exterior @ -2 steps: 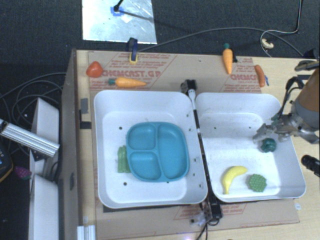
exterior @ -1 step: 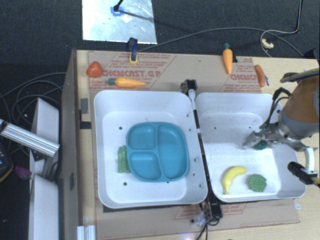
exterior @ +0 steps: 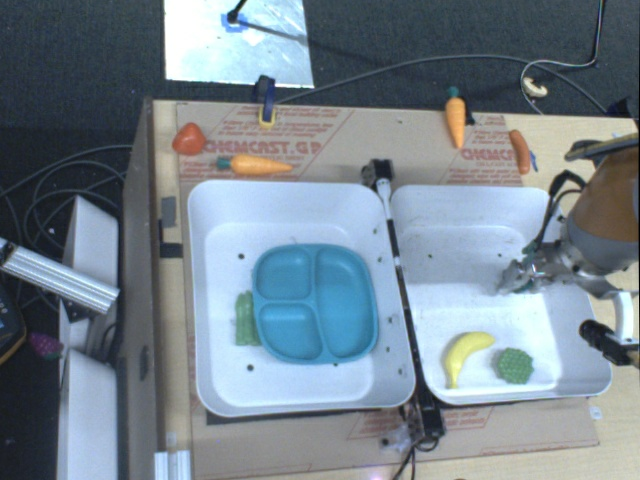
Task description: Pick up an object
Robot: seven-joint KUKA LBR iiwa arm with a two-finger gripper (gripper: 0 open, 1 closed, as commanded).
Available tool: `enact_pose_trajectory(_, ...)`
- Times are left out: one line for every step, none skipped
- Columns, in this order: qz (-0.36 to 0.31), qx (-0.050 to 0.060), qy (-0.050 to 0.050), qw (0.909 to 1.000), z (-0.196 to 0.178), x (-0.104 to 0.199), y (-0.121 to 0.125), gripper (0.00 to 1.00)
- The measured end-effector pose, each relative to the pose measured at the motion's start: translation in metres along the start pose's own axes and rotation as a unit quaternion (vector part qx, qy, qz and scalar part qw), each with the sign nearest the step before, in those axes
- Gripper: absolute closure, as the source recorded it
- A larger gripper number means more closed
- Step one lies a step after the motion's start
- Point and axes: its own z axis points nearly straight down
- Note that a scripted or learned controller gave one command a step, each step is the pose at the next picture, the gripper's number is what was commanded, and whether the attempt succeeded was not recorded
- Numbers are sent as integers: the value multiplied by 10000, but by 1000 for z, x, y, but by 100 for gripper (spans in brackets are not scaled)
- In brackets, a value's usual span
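Note:
In the right bin [exterior: 470,218] a yellow banana [exterior: 465,353] lies near the front wall, with a green broccoli piece [exterior: 515,365] just to its right. My gripper [exterior: 518,277] hangs low over the right side of that bin, behind the banana and broccoli and apart from both. Nothing shows between its tips. The left bin [exterior: 290,213] holds a blue divided plate [exterior: 315,303] with a green vegetable piece [exterior: 245,319] against its left edge.
Behind the bins on the bench lie a red tomato [exterior: 188,139], an orange carrot [exterior: 255,165], an upright carrot [exterior: 456,119] and another orange piece [exterior: 519,150]. A blue clamp [exterior: 265,99] stands at the back edge. A black rail [exterior: 392,258] divides the bins.

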Motion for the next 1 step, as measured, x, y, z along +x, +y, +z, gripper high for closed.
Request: enact_pose_trajectory(-4,-3,-4,10000,-55,0,0,100)
